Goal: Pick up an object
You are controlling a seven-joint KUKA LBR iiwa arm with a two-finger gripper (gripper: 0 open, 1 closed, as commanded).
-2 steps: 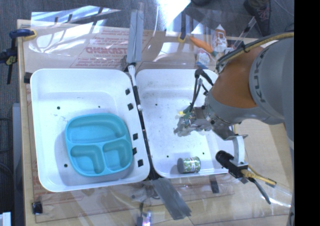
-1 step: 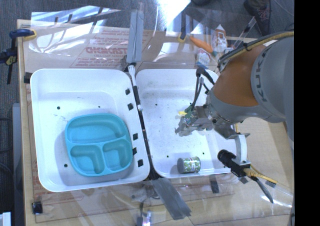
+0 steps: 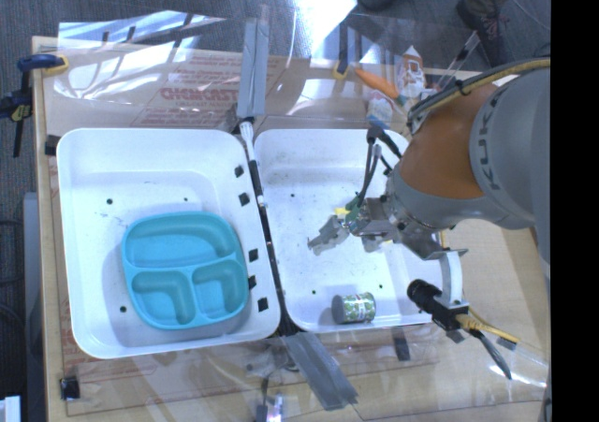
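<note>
A small green can lies on its side near the front wall of the right white bin. My gripper hangs low over the middle of that bin, up and to the left of the can and apart from it. The grey arm with its orange band reaches in from the right. I see nothing held in the gripper. A blue divided tray rests in the front part of the left white bin.
Black clips line the wall where the two bins meet. Clear plastic sheeting and cardboard lie behind the bins. An orange-handled tool and a small packet sit at the back right.
</note>
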